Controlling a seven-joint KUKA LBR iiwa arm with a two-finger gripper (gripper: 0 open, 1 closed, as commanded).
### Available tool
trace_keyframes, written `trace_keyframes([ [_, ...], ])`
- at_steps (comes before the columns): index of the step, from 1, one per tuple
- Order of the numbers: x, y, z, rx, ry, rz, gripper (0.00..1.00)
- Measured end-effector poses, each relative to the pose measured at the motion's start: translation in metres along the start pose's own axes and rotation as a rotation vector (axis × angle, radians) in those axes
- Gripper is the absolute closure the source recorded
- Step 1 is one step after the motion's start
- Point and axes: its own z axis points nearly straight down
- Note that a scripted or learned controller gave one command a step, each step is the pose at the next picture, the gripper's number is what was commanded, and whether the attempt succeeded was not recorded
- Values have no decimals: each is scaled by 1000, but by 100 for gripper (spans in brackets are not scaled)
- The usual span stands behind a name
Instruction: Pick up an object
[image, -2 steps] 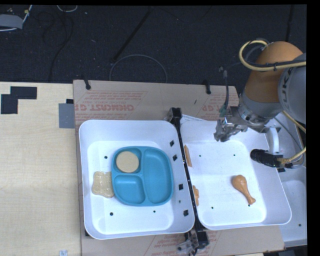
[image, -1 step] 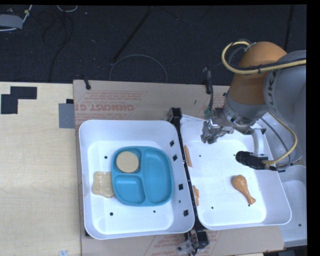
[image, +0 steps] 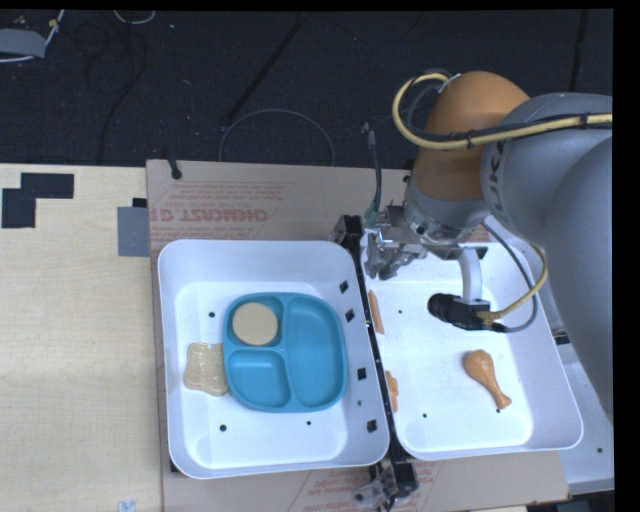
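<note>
The gripper (image: 388, 258) hangs over the far left corner of the right bin (image: 450, 440), close to the wall where the two bins meet. It is small and cluttered in the view, so I cannot tell whether it is spread or closed, or whether it grips anything.

Just below it an orange stick (image: 375, 310) lies along the right bin's left wall. A second stick (image: 392, 388), shorter, lies further down the same wall. The drumstick (image: 486, 377) lies well apart from the gripper, on the bin floor toward the near right. It is tan and set at a slant, with its thick end up-left and its thin end down-right. It touches nothing else.

In the left bin (image: 260, 450) a blue plate (image: 300, 360) with three compartments sits about mid-floor. A round cookie (image: 254, 323) lies in its upper-left compartment. A pale bread piece (image: 205, 368) lies on the bin floor against the plate's left edge.

The arm (image: 540, 170) comes in from the right — grey, with its orange band (image: 470, 110) above the wrist. Both bins rest on a sheet of cardboard (image: 260, 200) printed in red, which lies on the pale bench (image: 70, 350).
</note>
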Motion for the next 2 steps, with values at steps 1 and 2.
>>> trace_keyframes([
  [1, 51, 0, -15, 0, -1, 1, 100],
  [2, 99, -4, -23, 1, 0, 1, 100],
])
